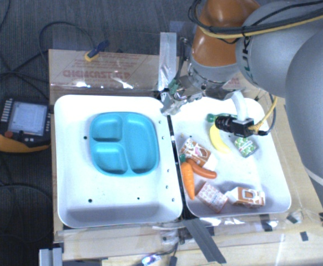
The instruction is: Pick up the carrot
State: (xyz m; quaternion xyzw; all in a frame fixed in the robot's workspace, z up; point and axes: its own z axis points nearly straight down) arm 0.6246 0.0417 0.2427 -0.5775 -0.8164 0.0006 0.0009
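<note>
Carrot (188, 180): lay in the right bin (272, 165), hard against the wall beside the left bin (67, 165), long axis roughly along that wall, green stub at the far end. Touched or nearly touched a sausage (201, 170) on its right; sat near a small printed carton (196, 150) and a red-and-white packet (212, 197). Looked like a toy: judged light, stiff, smooth, likely to slip or roll. Best taken across the thick middle, though little room against the wall. Hand (174, 100): hung over the far edge between the bins, well apart from the carrot, with nothing visibly in it; could not tell how far open.
</note>
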